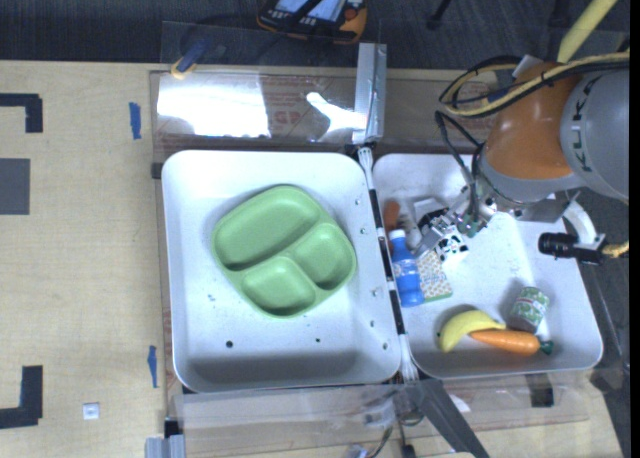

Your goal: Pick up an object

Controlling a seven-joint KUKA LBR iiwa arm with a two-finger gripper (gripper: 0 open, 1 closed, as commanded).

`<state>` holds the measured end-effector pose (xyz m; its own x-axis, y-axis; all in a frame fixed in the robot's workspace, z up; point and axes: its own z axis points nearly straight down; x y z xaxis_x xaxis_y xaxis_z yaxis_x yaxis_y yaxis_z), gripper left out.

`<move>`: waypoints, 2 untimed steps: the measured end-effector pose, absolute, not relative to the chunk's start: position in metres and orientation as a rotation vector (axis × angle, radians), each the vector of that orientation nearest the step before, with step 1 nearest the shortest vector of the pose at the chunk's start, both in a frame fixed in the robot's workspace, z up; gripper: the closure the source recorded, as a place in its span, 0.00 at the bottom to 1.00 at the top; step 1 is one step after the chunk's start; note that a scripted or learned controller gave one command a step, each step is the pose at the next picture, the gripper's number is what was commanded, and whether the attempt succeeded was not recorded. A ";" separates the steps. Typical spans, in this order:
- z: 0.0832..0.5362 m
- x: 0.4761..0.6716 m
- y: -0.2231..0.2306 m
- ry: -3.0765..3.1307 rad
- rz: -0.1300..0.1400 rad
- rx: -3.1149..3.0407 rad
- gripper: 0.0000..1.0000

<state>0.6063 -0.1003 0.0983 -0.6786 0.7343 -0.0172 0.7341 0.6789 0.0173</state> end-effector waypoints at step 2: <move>0.151 0.630 -0.165 2.630 0.002 1.710 1.00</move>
<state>0.6296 -0.1649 0.1510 -0.4056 0.9141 -0.0035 0.9140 0.4056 0.0035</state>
